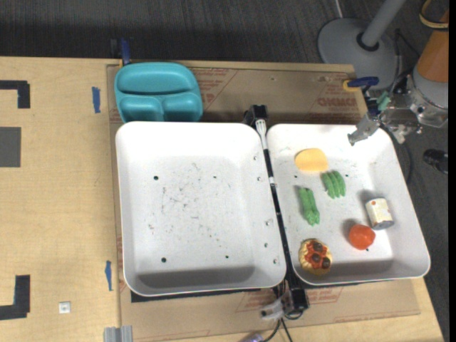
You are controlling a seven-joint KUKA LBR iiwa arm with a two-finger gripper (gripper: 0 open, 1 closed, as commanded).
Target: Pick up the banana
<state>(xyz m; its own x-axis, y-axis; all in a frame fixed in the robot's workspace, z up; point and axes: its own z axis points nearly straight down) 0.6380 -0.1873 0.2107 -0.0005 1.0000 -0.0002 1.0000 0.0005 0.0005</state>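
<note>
I am at the approach step; nothing is picked up yet. My pincer hangs over the far right corner of the right bin, just inside its far rim. From this slanted view I cannot tell whether it is spread or pressed together. Nothing is visibly pinched in it.

The banana, which I take to be the one rounded yellow lump here, lies in the far half of that same bin, nearer the left wall than the right. It is near my pincer but clearly apart from it. Two green vegetables lie just toward the near edge from it, close but not touching as far as I can see. A red tomato, a pale block and a round pizza-like toy sit further toward the near edge. The left bin plays no part.

The next move, as I judge it, calls for travelling along the far rim toward the left wall, centring over the yellow lump, then descending with the jaws wide enough to straddle it while staying off the green pieces.
</note>
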